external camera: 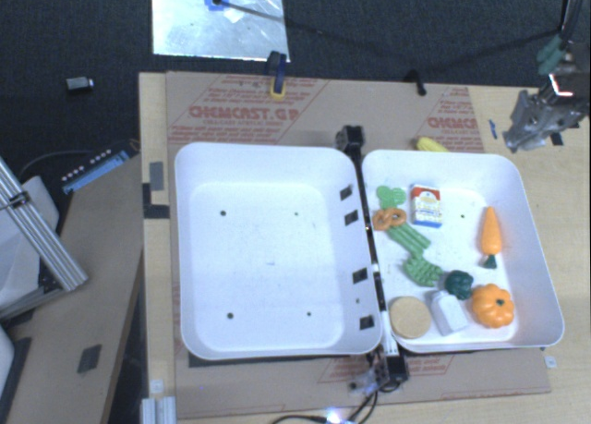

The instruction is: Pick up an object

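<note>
The right bin holds several toy foods. Among them are a carrot, an orange pumpkin, a small red, white and blue carton, a pretzel and a dark green broccoli. A tan round biscuit and a pale grey block lie at its near edge, and green pieces lie along its left side. My gripper hangs above the bench beyond the bin's far right corner, away from all of them.
The left bin lies beside the right one, joined by a black divider. A yellow toy rests on the cardboard just behind the right bin. A foil sheet lies at the back left.
</note>
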`<state>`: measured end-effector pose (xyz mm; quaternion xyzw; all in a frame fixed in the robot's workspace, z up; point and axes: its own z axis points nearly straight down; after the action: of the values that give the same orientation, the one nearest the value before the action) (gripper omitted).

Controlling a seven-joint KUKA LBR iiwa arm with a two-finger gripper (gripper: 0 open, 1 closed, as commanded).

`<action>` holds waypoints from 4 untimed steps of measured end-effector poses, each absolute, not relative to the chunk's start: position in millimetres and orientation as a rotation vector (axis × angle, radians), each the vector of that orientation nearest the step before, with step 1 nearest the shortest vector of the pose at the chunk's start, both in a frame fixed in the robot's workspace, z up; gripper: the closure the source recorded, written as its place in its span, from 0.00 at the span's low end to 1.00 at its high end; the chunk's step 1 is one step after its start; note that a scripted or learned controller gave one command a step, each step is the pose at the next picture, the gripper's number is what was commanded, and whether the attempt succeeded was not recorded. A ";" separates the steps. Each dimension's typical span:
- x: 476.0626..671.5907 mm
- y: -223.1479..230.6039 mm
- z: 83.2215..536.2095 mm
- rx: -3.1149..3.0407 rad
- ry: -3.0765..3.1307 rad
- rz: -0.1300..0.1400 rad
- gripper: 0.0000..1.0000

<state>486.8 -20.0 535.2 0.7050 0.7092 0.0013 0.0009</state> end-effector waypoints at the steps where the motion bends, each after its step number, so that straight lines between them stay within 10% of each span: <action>1: 486.7 8.0 535.1 2.213 2.228 0.004 1.00; 4: 486.3 77.1 535.2 2.214 2.228 0.004 1.00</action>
<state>486.3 77.1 535.2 0.7049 0.7093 0.0014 0.0005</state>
